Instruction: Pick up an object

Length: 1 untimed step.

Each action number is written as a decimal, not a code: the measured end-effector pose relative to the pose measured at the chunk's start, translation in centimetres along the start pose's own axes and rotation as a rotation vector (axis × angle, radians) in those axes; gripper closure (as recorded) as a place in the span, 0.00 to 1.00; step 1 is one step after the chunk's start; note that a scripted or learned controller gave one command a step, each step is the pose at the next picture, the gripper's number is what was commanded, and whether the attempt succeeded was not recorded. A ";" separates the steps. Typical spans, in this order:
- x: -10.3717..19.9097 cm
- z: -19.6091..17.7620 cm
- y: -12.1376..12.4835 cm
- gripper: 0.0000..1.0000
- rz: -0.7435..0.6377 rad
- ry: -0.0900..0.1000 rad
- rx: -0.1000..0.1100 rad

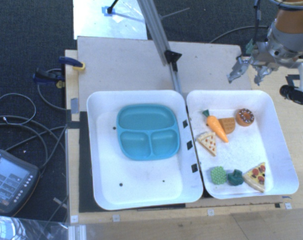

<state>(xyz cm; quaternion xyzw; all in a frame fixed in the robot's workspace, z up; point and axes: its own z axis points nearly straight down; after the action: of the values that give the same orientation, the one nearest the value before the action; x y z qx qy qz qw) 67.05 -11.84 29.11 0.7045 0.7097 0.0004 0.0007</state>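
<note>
the end effector is held above the table, beyond the far rim of the right bin, its fingers spread and nothing between them. the approach step is judged in hand. a donut and carrot lie nearest; a descent over one is called for next.

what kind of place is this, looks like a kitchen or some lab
Most likely a robotics lab bench, not a kitchen: the food, such as the carrot and donut, looks like toys in a white bin, a robot gripper hangs above it, and cables lie on the floor.
</note>
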 end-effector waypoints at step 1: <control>0.0 0.0 0.0 0.00 -0.001 -0.001 0.000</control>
<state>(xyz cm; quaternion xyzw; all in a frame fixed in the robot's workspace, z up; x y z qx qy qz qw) 67.05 -11.86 29.12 0.7043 0.7100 0.0001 0.0009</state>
